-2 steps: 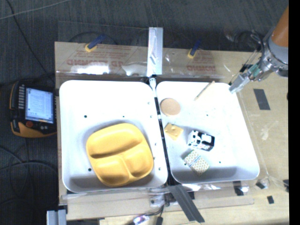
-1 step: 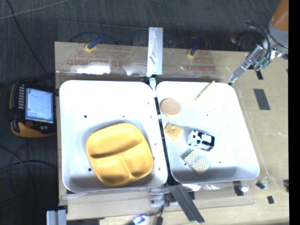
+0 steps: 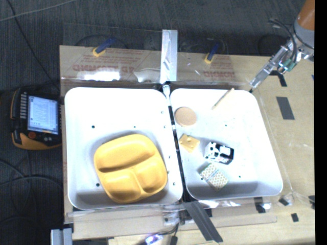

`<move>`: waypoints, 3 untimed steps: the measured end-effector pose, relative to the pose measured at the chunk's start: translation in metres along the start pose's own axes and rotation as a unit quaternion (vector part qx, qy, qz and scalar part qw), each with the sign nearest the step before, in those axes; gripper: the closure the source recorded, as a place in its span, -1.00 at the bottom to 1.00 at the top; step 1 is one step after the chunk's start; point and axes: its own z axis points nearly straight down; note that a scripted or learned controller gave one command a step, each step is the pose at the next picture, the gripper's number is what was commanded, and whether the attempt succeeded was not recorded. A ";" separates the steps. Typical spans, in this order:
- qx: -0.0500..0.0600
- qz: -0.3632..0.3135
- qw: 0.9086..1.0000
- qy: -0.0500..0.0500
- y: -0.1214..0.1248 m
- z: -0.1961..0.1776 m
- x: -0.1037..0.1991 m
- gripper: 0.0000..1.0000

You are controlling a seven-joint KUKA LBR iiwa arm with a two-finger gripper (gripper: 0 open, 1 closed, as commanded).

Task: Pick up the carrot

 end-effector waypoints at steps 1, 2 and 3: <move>0.002 0.152 0.988 0.004 -0.038 0.044 0.048 1.00; 0.003 0.077 0.997 0.001 -0.003 0.012 0.000 1.00; 0.002 0.076 0.997 -0.001 -0.001 0.001 0.000 1.00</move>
